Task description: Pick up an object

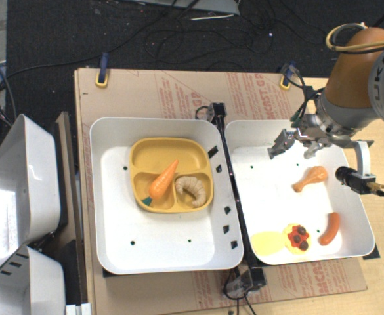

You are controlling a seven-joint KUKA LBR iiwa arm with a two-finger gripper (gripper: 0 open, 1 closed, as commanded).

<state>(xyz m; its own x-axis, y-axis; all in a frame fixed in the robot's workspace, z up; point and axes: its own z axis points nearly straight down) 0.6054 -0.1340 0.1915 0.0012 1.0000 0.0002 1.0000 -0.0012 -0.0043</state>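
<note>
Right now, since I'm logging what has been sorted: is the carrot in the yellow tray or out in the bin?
In the tray. The carrot lies slantwise across the yellow tray's compartments, beside the shrimp, in the left bin.

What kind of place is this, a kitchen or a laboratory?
Most likely a robot lab, not a kitchen: a grey arm reaches over two white bins holding toy food, such as a carrot, and loose cables lie behind.

The grey arm [365,71] with its orange band reaches in from the frame's upper right, wrist angled down-left. Its gripper [295,145] hangs with fingers [278,147] spread, holding nothing.
</note>
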